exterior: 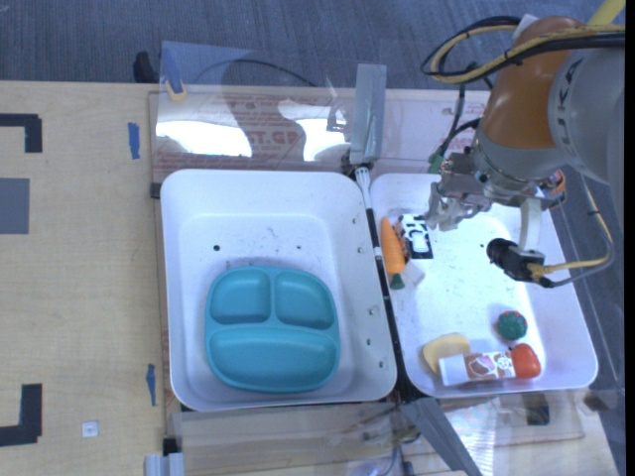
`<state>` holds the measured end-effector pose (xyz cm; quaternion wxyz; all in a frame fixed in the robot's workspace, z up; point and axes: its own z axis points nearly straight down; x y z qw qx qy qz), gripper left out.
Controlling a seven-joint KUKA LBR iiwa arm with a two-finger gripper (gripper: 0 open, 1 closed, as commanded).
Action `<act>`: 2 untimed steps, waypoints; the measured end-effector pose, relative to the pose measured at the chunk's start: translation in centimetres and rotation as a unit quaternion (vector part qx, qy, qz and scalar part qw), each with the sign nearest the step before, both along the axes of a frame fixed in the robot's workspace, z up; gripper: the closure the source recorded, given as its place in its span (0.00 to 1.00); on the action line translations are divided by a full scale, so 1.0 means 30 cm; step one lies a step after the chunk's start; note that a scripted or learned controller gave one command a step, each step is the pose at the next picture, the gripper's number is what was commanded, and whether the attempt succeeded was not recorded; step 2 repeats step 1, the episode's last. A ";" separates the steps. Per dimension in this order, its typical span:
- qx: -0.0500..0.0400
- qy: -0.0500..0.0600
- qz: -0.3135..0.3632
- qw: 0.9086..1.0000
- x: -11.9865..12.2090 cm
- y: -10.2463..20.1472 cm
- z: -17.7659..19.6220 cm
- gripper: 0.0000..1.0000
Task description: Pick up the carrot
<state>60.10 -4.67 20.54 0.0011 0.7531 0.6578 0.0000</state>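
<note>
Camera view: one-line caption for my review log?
Grey-and-orange arm's gripper hovers in right white bin near orange carrot; teal divided plate in left bin.

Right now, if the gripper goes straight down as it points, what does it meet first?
Probably the bare floor of the right bin, just right of the carrot. The gripper seems offset from it; depth is unclear.

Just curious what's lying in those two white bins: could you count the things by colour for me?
Teal: 1, the divided plate
Orange: 1, the carrot
Yellow: 1, the yellow piece
Green: 1, the green ball
Red and white: 1, the small bottle
Black and white: 1, the card
Total: 6
</note>
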 end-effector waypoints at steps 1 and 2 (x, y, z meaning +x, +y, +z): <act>0.001 0.003 0.184 0.983 -0.159 -0.179 -0.103 1.00; 0.001 0.003 0.184 0.983 -0.159 -0.179 -0.103 1.00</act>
